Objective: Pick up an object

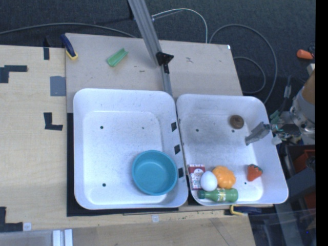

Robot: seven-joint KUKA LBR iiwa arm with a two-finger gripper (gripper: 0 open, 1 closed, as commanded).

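My gripper (256, 133) hangs over the right edge of the right bin (215, 104), reaching in from the right. Nothing shows in its grip. A small brown round object (236, 121) lies just to its upper left. Below it, near the bin's right wall, lies a red strawberry-like toy (254, 172). Along the front wall sit a red carton (196, 176), a white egg (208, 181), an orange fruit (224, 176) and a green bottle (220, 195) lying on its side.
A blue bowl (154, 171) stands in the front right corner of the left bin (97, 104). A slanted metal pole (148, 29) rises behind the bins. A green block (117, 57) lies on the board behind the left bin. Cables run at the back right.
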